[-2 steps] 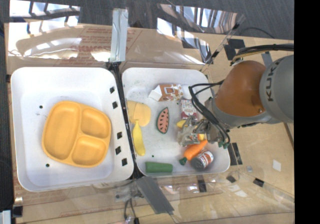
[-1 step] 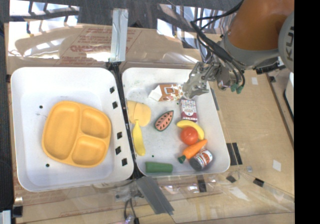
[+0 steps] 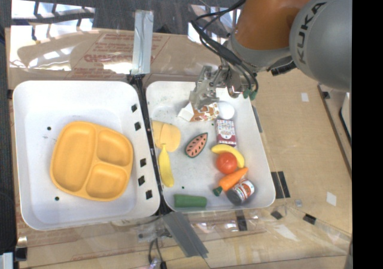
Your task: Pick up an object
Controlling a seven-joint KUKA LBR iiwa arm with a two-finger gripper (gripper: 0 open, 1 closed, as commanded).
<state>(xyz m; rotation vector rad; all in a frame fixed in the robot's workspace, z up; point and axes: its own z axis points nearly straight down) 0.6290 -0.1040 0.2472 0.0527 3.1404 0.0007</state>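
Gripper (image 3: 204, 95) low over far end of right bin (image 3: 263, 160), just above orange-white packet (image 3: 204, 113). Can't tell jaw state, fingers blurred. Tomato (image 3: 226, 163), carrot (image 3: 230, 181), can (image 3: 241, 192) near side. Yellow tray (image 3: 91, 160) in left bin (image 3: 30, 142).

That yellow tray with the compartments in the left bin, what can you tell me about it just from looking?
The yellow compartment tray looks like moulded plastic, with rounded corners and three hollows: one long one along its left side and two smaller ones on the right. Nothing lies in them. It lies flat on the floor of the left white bin, turned slightly askew to the bin's walls, and touches nothing else. The grey arm's tool works over the other bin.
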